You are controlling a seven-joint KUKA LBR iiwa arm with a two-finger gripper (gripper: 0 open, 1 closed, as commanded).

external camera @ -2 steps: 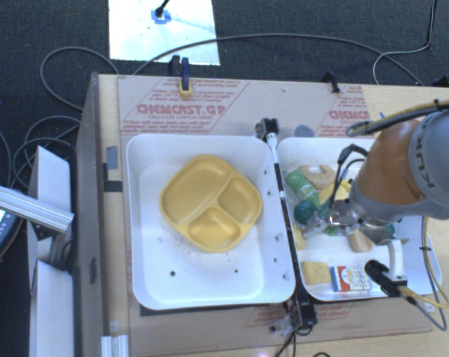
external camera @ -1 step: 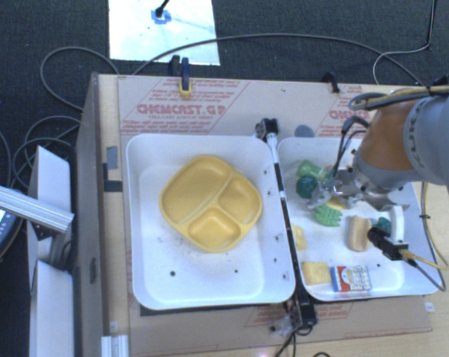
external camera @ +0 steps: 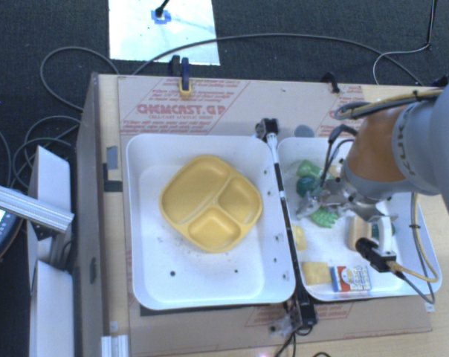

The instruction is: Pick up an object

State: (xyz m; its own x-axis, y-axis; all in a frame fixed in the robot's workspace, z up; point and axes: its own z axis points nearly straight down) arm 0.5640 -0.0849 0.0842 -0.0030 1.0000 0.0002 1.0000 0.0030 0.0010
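My gripper is down in the right bin, near its left wall, with the orange-banded wrist above it. A green leafy toy lies just behind the gripper, and a teal piece is right at its tip. Another green toy lies directly under or beside it; whether they touch is hidden. Nearer the front lie a yellow block, a small red, white and blue box and a small yellow piece. A cream object is partly covered by the arm.
The left bin holds a yellow divided plate. A black bar runs along the divide between the bins. Cables hang from the arm over the right bin's front right corner.
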